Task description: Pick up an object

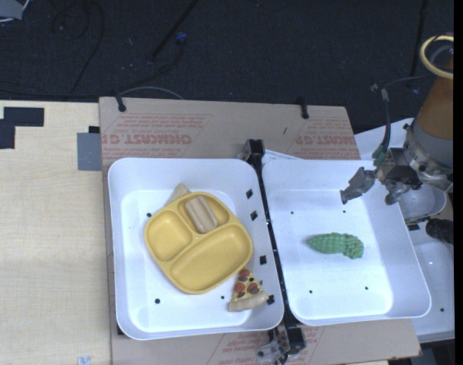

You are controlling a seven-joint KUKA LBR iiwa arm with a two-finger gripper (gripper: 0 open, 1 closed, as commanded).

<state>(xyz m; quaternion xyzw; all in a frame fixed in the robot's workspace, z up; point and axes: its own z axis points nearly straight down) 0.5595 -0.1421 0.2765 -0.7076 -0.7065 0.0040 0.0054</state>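
Look at the right bin (413, 280). Your green toy (335, 244) lies on its floor, near the middle. Your claw (377, 188) hangs over the top right part of that bin, up and to the right of the toy, not touching it. Its two fingers are spread apart and hold nothing. In the left bin (128, 280) sits a yellow plate (199, 243), with a pizza slice (248, 293) just beside it.

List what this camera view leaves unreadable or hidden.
- End effector: small and blurred, so its grip state is unclear.
- Arm: cut off by the right edge.
- Object behind the yellow plate: mostly covered by the plate.
- Green item: too small to identify.
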